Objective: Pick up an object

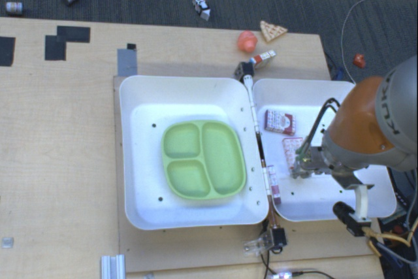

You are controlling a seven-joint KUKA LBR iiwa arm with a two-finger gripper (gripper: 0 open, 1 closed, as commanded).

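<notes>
In the right bin (287,206) lie a small red and white packet (279,121) near the back and a pale pink packet (292,150) in the middle. My gripper (302,166) is low over the right bin, just at the near edge of the pink packet. The arm's orange band and grey wrist hang above it and hide the fingers. The left bin (140,160) holds a green divided plate (203,159).
On the bench behind the bins sit a red ball (247,41), a pizza-slice toy (273,30) and a small red and white tube (264,57). Small items lie scattered on the dark floor beyond. Cables run along the bench's front right corner.
</notes>
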